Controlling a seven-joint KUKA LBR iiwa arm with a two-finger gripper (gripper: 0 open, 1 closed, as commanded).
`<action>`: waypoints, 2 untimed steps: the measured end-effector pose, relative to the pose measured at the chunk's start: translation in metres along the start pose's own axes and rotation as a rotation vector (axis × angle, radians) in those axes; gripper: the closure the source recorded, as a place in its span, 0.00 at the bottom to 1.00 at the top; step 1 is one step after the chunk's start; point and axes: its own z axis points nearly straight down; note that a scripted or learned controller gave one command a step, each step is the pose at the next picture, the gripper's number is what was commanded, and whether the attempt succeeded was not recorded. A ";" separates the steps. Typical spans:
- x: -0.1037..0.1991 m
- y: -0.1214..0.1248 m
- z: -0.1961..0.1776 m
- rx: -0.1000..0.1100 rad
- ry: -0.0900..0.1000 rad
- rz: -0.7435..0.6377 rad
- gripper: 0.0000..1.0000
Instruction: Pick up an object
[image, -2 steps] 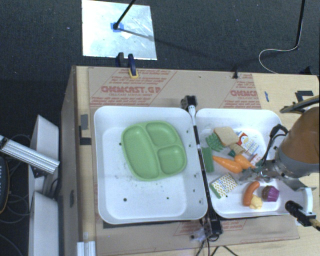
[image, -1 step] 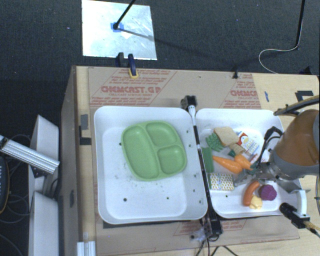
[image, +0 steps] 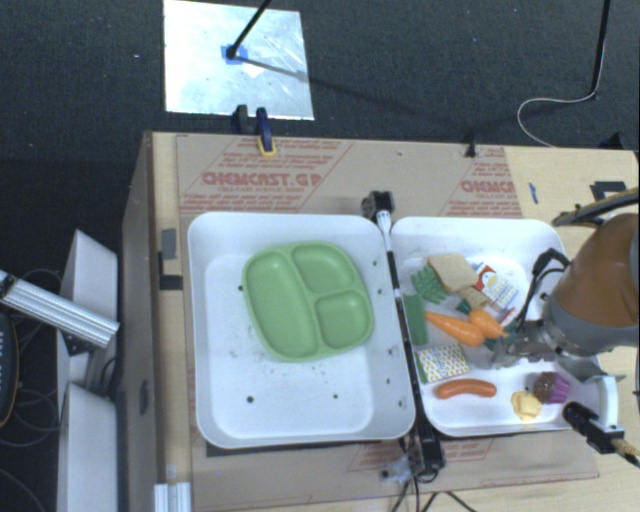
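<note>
Toy food pieces are lying scattered in the right white bin (image: 540, 232): a toy carrot (image: 455, 326) is sitting near the bin's middle, a tan toy bread slice (image: 450, 268) is resting at the far side with a green ridged piece (image: 430, 285) just beside it on the left, a toy sausage (image: 466, 389) is lying toward the near edge, a checkered flat piece (image: 441, 360) is lying between carrot and sausage, and a purple piece (image: 549, 385) and a yellow piece (image: 526, 404) are sitting together at the near right corner. A white printed packet (image: 497, 287) is lying right of the bread. The gripper (image: 512, 343) is hanging low over the right bin, just right of the carrot's thick end; whether its fingers are spread or pinching anything cannot be told, as they are blurring into the clutter. The arm (image: 600, 290) is reaching in from the right. The left white bin (image: 225, 400) is holding a green divided plate (image: 308, 300), lying flat at its centre.
</note>
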 end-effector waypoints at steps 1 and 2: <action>0.000 0.000 0.000 0.000 0.000 -0.001 0.00; 0.009 0.044 0.011 0.002 -0.001 -0.002 0.00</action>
